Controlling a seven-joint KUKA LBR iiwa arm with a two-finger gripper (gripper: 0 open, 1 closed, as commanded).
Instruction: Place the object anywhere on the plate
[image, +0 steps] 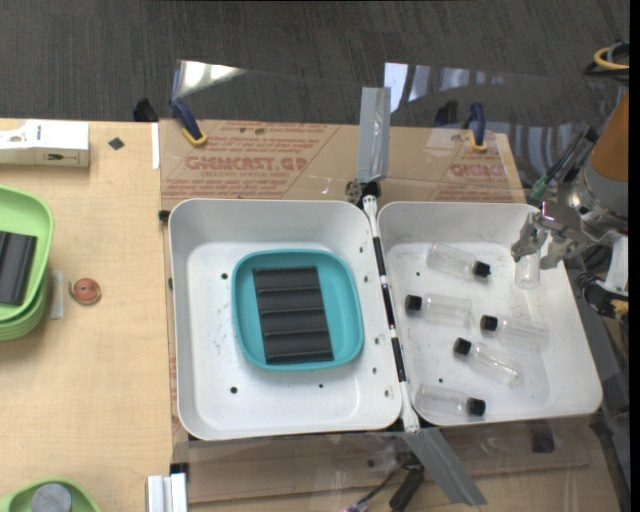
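Gripper (536, 250) fingers closed on a clear vial (527, 272), long axis vertical, hanging below them. Left of gripper: right bin (570, 400) with five black-capped vials; farther left, teal plate (245, 300) in left bin (200, 400).

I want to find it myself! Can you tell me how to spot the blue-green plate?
Look at the two white bins side by side and pick the left bin. The teal plate lies in its middle, square with rounded corners, carrying a dark ribbed block. The right bin holds small clear vials with black caps instead.
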